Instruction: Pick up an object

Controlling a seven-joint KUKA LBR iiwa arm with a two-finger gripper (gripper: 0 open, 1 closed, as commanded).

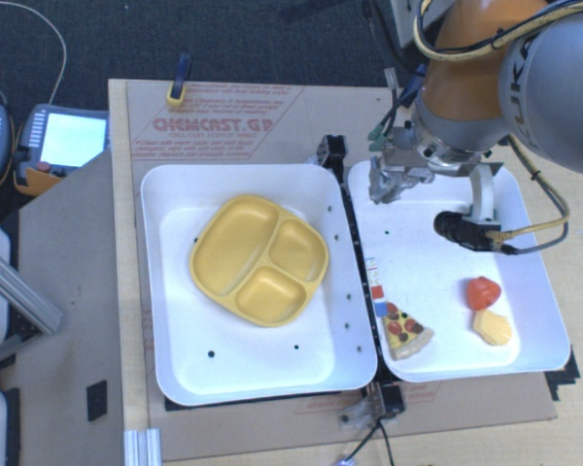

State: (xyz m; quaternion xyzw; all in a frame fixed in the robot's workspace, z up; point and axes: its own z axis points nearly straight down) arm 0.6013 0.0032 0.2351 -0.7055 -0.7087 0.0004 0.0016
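Note:
In the right bin (525, 212) lie a toy pizza slice (405, 331) near the front left corner, a small red fruit (483, 292) and a pale yellow piece (493, 328) at the front right. My gripper (396, 184) hangs over the back left part of this bin, close to the divider, well behind all three toys. It is open, with only white bin floor between its fingers. A yellow divided plate (260, 258) rests in the middle of the left bin (165, 289).
A black attachment with a yellow cable (466, 229) hangs from the wrist over the middle of the right bin. The bulky grey and orange arm (476, 56) covers the right bin's back edge. Black clamps (331, 149) sit on the rim between the bins.

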